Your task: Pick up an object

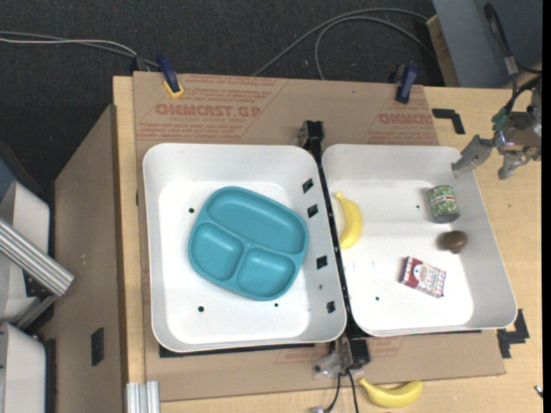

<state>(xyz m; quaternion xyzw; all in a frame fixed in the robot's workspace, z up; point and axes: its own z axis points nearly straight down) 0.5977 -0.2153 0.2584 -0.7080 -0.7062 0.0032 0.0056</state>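
Robot lab, clamped bench (284, 101), loose cables (362, 24)

Right bin (392, 317): banana (348, 219) hugs the left wall, green can (442, 202), brown lump (452, 242) (maybe a fruit) and small box (422, 276) crowd the right half; centre strip open. Teal tray (248, 242) covers mid left bin (172, 317).

Bright, even overhead light falls on both white bins (413, 317), leaving faint shadows and mild glare. The focus is slightly soft, and the dark floor (258, 15) stays dim.

Blue clamps (169, 76) — dark cables (353, 26)
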